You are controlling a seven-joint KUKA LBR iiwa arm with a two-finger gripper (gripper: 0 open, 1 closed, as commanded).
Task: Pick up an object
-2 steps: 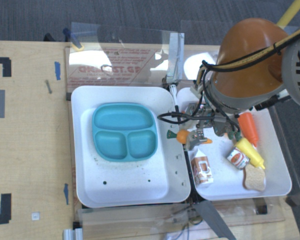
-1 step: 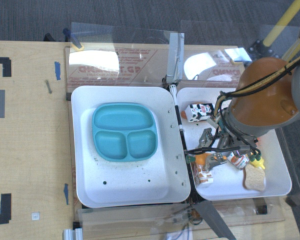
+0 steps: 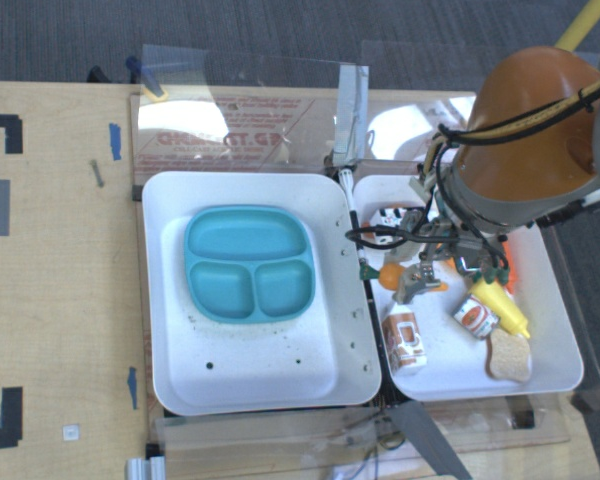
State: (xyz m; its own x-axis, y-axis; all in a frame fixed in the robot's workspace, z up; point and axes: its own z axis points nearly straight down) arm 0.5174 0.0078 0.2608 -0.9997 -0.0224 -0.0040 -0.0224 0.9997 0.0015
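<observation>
From my remote seat I see a wooden tabletop (image 3: 50,298) carrying two shallow white bins side by side. The left bin (image 3: 170,218) holds a turquoise divided plate (image 3: 248,263) with three compartments. The right bin (image 3: 555,353) holds the loose objects: a small white and brown carton (image 3: 404,338) lying near the bin's left wall, a yellow bottle (image 3: 503,304) tilted beside a small red and white can (image 3: 474,317), a tan slice of toast (image 3: 509,356) near the front right corner, and a small orange item (image 3: 390,275) by the dividing wall. The grey arm with its orange band (image 3: 535,128) reaches down over the right bin, and the tool (image 3: 420,280) sits low among cables, just beside the orange item and above the carton. I cannot tell whether the tool is open or closed, and I see nothing clearly between its fingers. My worry from here is the crowding: the tool is close to the bin wall and could strike it, or nudge the carton or orange item aside instead of capturing either. The dangling cables might also snag a neighbouring object
</observation>
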